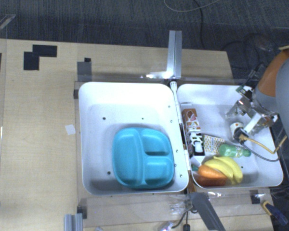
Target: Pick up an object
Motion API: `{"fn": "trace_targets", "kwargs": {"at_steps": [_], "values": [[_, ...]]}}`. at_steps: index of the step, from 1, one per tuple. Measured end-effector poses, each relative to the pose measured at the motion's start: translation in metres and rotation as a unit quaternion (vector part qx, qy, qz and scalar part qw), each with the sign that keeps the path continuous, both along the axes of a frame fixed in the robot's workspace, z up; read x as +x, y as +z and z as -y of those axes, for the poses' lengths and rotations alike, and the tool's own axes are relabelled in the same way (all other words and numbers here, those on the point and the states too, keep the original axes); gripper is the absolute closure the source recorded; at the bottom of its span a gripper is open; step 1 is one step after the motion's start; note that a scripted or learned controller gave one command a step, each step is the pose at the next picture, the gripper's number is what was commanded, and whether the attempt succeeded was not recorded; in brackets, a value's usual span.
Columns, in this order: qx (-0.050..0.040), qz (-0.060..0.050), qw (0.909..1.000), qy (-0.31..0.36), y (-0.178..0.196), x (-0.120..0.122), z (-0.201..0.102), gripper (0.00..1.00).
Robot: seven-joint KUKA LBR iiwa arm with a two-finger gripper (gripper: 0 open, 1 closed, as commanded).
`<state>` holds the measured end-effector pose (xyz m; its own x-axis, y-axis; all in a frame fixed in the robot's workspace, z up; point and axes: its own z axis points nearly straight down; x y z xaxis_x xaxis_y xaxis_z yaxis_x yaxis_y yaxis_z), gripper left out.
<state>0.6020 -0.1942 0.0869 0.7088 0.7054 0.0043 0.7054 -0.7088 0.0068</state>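
My gripper [237,112] hangs over the right part of the right bin [216,96], above bare bin floor, with nothing seen in it. At the bin's front lie yellow bananas [225,167] and an orange carrot-like piece [211,174], touching each other. A green bottle [233,151] lies just behind the bananas, below and slightly left of the gripper. A brown packet [190,121] and a black-and-white item [197,143] lie along the bin's left wall. A patterned sachet [213,142] rests between them and the bottle.
The left bin [94,105] holds a blue divided plate [143,157] toward its front. A metal post [175,52] stands behind the wall between the bins. Bare floor spans the back middle of the right bin.
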Motion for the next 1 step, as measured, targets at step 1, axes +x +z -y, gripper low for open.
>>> {"fn": "trace_targets", "kwargs": {"at_steps": [1], "values": [[0.001, -0.003, 0.9888, -0.149, 0.0906, 0.0592, -0.0148, 0.0]]}}
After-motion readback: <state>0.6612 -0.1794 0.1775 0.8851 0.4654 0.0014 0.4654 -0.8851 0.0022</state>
